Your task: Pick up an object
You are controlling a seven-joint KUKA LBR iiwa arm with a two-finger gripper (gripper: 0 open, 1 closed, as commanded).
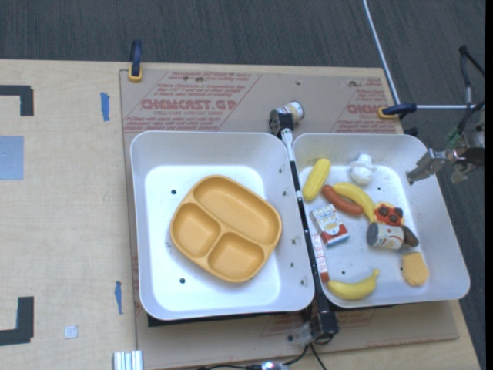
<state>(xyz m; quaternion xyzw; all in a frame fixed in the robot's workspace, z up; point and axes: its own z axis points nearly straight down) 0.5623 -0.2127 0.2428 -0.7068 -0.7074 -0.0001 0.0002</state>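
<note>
The tool [420, 172] hovers over the right bin's [443, 230] far right edge; its state cannot be told. 2 bananas [353, 286], a sausage [343, 200] and a can [387, 237] lie inside.

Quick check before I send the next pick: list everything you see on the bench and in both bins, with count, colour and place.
bins: 2, white, side by side on the bench
divided plate: 1, yellow-orange, three compartments, in the left bin
corn cob: 1, yellow, right bin, top left
white lump: 1, white, right bin, top
hot dog: 1, red on a yellow bun, right bin, centre
small carton: 1, white and red, right bin, left of centre
can: 1, lying on its side, brown and white, right bin, right of centre
banana: 1, yellow, right bin, near front edge
orange piece: 1, yellow-orange, right bin, front right
clamps: 2, blue and orange, back edge of the board
gripper: 1, grey, over the right bin's back right rim
</note>
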